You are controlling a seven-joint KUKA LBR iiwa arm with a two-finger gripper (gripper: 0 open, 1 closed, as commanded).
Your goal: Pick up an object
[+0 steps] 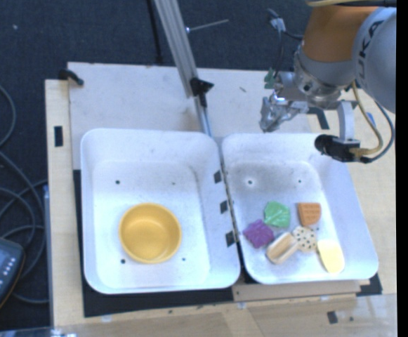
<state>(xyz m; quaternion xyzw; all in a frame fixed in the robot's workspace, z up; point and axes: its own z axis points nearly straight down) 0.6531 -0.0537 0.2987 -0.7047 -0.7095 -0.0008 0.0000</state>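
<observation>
The gripper (272,120) hung above the far rim of the right bin (344,188), toward that bin's left corner, with nothing between its fingers; whether they stood wide or narrow could not be told from this slant. The arm (344,27) reached in from the right, its orange band uppermost.

The things to pick lay clustered in the near part of the right bin: a green piece (277,213), a purple piece (258,234), an orange block (309,213), a tan roll (281,248), a spotted cracker (304,238) and a yellow piece (330,256). The left bin (105,160) held a yellow bowl (150,232), well apart from the rest.

In my judgement the step in hand was the approach, and the grasp was not yet begun. To do it well, the gripper would need to travel toward the near side and come down over one piece at the edge of the cluster, not into its crowded middle, where the roll, the cracker and the purple piece touched or nearly touched. The yellow piece looked the easiest, lying at the near right of the group with bare bin floor on its right side. Its long axis ran from far-left to near-right, so the fingers should close across its short width, turned square to that axis. The tan roll lay the other way, its long axis running near-left to far-right, and would call for a different wrist angle.
</observation>
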